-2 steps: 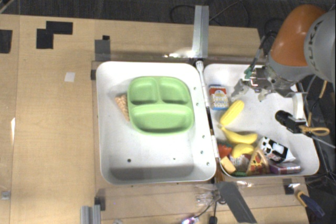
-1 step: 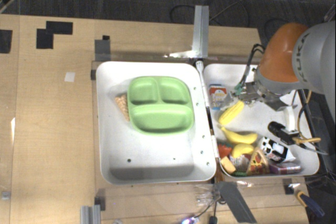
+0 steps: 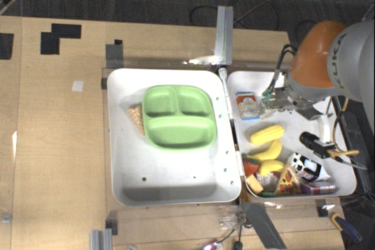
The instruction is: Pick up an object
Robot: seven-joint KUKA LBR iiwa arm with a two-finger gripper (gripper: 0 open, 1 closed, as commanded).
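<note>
My gripper (image 3: 274,100) hangs over the upper part of the right bin (image 3: 349,184), below the orange band of the arm. Just to its left lies a small red, white and blue packet (image 3: 248,106). Below it rests a yellow corn-like piece (image 3: 266,134), and a second yellow piece (image 3: 268,152) sits lower still. I see nothing held in the gripper.
The right bin's lower end is crowded: a red item (image 3: 251,168), a pizza slice toy (image 3: 287,180), a black-and-white patterned thing (image 3: 304,167) and a purple item (image 3: 320,188). The left bin (image 3: 164,184) holds a green divided plate (image 3: 177,116) with a tan piece (image 3: 136,118) at its left edge.
</note>
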